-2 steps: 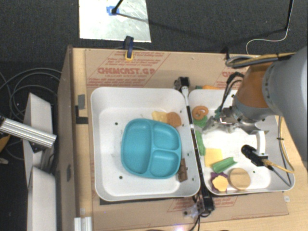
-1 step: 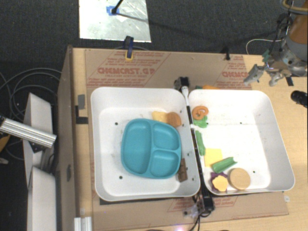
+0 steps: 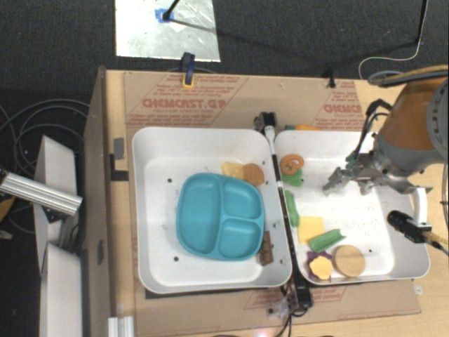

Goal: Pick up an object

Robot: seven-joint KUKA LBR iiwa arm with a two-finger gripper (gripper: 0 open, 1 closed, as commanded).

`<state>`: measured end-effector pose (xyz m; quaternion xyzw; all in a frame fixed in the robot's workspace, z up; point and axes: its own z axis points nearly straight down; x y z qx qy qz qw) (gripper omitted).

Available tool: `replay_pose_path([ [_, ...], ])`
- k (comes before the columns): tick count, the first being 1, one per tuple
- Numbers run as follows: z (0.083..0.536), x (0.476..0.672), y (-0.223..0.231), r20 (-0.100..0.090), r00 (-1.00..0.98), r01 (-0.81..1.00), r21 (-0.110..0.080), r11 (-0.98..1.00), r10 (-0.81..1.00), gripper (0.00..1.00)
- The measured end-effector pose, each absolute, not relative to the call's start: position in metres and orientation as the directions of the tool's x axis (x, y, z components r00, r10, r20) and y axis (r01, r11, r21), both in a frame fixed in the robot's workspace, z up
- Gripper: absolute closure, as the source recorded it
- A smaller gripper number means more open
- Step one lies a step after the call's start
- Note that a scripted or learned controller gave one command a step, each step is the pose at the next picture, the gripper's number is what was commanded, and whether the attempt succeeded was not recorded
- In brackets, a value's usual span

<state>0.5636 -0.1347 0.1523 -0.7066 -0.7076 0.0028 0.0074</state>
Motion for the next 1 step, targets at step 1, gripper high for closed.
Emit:
replay_pose_path([
  [1,0.0941,0.5169,-0.0926,0.004,-0.003,1.0,-0.009,0.003,1.0,0.0],
])
